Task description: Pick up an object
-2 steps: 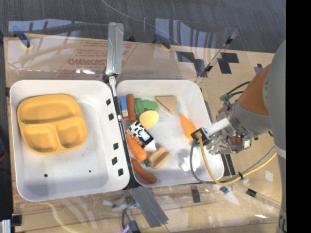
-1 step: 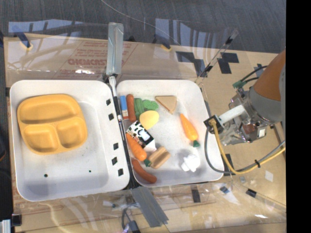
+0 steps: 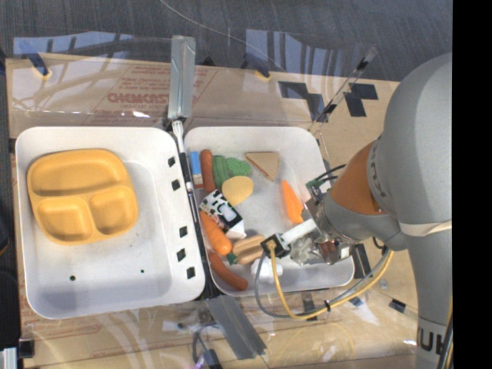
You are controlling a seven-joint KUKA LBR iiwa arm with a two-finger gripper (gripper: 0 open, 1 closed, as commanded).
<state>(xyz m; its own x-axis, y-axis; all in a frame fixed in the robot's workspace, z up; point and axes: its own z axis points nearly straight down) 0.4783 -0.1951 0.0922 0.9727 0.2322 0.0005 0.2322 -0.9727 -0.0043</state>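
Observation:
The right bin (image 3: 307, 141) holds several toy foods. A tan bread wedge (image 3: 264, 163), a green piece (image 3: 227, 167) and a pale yellow lump (image 3: 237, 188) lie toward the back. An orange carrot (image 3: 291, 201) lies right of the middle. A black-and-white item (image 3: 221, 210), a second orange carrot (image 3: 217, 235), a tan roll (image 3: 247, 247) and a red sausage (image 3: 231, 275) lie along the left and front. My gripper (image 3: 314, 250) is low in the bin's front right corner, just right of the tan roll and below the carrot. No object is seen held in it.
The left bin (image 3: 154, 275) holds a yellow divided plate (image 3: 81, 193) at its back left. A blue piece (image 3: 194, 165) and an orange-red stick (image 3: 206, 169) lie against the right bin's left wall. The arm covers the right bin's right rim.

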